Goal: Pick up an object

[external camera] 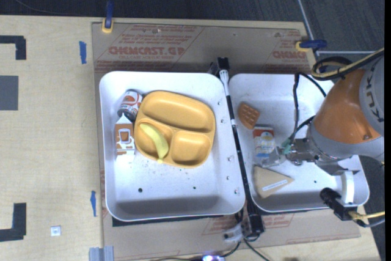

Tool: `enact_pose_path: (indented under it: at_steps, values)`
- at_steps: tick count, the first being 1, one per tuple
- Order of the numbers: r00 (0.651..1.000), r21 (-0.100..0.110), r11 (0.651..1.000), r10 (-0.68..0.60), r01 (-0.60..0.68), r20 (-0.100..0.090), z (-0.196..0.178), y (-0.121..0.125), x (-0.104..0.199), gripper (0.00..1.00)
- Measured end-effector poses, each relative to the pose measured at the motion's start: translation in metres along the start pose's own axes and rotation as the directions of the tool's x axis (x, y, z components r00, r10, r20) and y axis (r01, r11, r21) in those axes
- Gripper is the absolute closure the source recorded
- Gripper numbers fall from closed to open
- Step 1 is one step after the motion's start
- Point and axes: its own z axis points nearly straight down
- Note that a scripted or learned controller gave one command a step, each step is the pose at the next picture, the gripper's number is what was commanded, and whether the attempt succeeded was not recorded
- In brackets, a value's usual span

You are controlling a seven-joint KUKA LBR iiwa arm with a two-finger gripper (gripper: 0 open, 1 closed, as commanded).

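Looking down from the bench front: nearest in the right bin (342,189), a tan wedge (270,180) lies at about 7 o'clock on the floor. Just beyond it, toward the bin's middle, a small carton (264,143) with a red top and pale blue front. The gripper (292,151) sits just at 3 o'clock of the carton, low over the floor; the carton is beside it, not seen between fingers. Whether the pincer is apart or together cannot be told, since the wrist hides it. The arm (351,116), orange band showing, comes in from 3 o'clock with black cables looped over it. At 11 o'clock in this bin lies a ridged orange cracker (248,113).

Left bin (165,202): a yellow sectioned tray (177,125) fills the far half, with a banana (156,139) in its 8 o'clock section. At the tray's 9 o'clock, touching it, an orange-white box (123,137); beyond that, at 10 o'clock, a can (128,105).

Farthest, brown cardboard (201,46) under both bins, clamped at its far corners.
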Motion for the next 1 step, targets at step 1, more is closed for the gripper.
enact_pose_path:
  at_steps: [1]
  values:
    - [1.0,-0.004,1.0,0.0,0.0,0.002,-0.01,0.0013,-0.0001,1.0]
